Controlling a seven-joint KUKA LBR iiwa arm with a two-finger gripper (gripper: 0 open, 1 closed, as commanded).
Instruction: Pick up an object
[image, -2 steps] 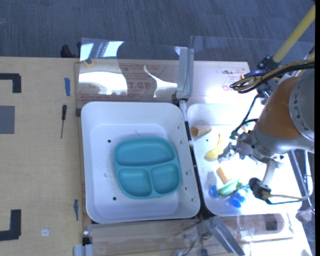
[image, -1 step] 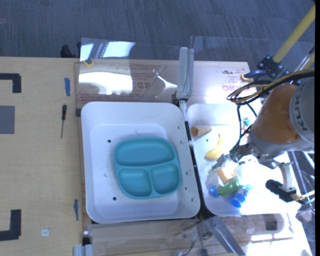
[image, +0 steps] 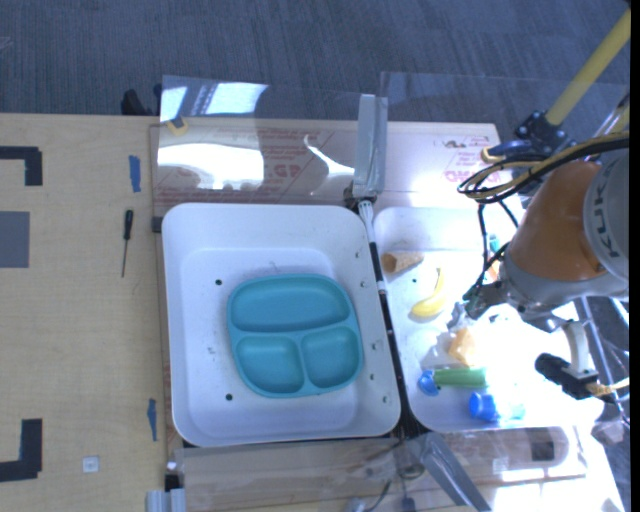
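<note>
The right bin (image: 440, 222) holds several small objects: a tan wedge (image: 402, 262), a yellow banana (image: 430, 303), an orange-yellow piece (image: 460, 346), a green cylinder (image: 460, 377) and two blue pieces (image: 428, 383) (image: 483, 405). My gripper (image: 466, 312) hangs low over this bin, just right of the banana and directly above the orange-yellow piece. The grey wrist and its orange band (image: 560, 235) hide its upper part, and glare washes out the bin floor beneath it. Nothing can be seen held in it.
The left bin (image: 200, 250) carries a teal divided tray (image: 293, 333). A grey divider post (image: 368, 150) rises between the bins at the back. Black and yellow cables (image: 500, 170) loop around the arm. Wooden bench (image: 70, 330) lies to the left.
</note>
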